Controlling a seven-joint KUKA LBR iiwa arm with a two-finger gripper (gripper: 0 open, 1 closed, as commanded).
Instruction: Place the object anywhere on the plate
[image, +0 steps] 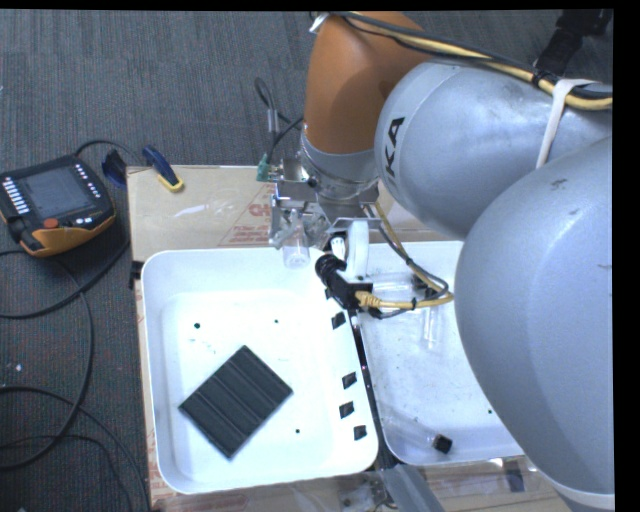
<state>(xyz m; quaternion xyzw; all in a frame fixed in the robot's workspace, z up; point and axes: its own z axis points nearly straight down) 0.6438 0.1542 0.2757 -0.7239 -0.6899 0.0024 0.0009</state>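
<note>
Right bin (420, 400) (mostly behind arm (480, 160))

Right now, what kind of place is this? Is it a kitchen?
Probably a robot lab or workshop, not a kitchen. A big grey and orange robot arm reaches over two shallow white bins, and a handheld control pad with a screen lies on the grey carpet.

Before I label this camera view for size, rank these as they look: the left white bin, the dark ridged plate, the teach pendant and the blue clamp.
1. left white bin
2. dark ridged plate
3. teach pendant, close to the plate in apparent size, so unsure
4. blue clamp
</note>
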